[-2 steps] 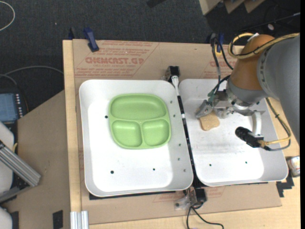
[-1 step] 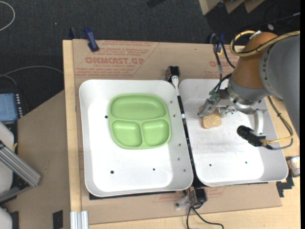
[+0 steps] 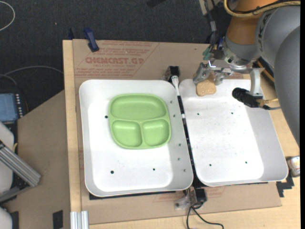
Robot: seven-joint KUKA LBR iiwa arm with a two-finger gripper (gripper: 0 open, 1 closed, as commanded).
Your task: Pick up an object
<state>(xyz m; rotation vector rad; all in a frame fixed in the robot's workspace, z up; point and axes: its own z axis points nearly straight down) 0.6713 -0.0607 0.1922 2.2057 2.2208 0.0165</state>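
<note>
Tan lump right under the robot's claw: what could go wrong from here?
1. The tan lump lies close to the far rim of the right bin, so the gripper may bump that wall instead of catching it.
2. It looks small and rounded, so it might slip out when lifted.
3. Dropped near the divide, it could land in the left bin.

Right shallow white bin [image 3: 228, 142]: open floor across middle and near side. Small tan rounded lump [image 3: 206, 89] at far-left corner, gripper [image 3: 208, 79] just above. Left shallow white bin [image 3: 128, 168]: green three-compartment plastic tray [image 3: 140, 120] fills far-centre; near strip open.
</note>
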